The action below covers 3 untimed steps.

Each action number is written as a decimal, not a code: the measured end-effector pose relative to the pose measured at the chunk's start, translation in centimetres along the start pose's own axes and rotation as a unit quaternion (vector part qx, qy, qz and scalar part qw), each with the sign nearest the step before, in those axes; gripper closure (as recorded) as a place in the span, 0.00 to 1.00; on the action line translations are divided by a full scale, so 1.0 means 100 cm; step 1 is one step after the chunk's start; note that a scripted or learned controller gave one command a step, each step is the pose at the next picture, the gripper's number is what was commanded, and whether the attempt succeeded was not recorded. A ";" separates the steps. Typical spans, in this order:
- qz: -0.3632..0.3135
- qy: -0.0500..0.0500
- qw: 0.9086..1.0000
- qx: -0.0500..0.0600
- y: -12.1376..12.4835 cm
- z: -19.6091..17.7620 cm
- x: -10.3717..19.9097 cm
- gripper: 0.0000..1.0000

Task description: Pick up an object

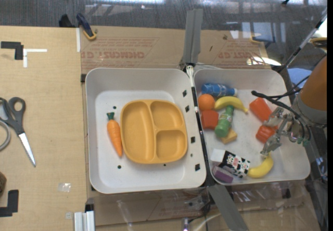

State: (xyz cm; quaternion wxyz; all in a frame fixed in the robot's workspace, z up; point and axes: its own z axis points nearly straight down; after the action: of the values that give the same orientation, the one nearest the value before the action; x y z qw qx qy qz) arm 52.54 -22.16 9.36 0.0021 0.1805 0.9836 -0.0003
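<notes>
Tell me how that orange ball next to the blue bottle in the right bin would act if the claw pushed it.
The orange ball looks round and smooth, so it would probably roll rather than slide. It sits crowded between the blue bottle, a banana and a red block, so it likely wouldn't roll far. Its curved surface may slip from a pinch.

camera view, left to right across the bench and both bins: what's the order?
Scissors → carrot → yellow divided plate → orange → green bottle → red block → hand
</notes>
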 end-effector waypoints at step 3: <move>0.128 -0.001 0.992 0.000 0.047 0.000 0.048 1.00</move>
State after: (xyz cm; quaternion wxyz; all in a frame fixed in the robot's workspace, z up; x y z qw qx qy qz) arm 49.74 -16.07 9.36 0.0028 0.3048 0.9524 0.0004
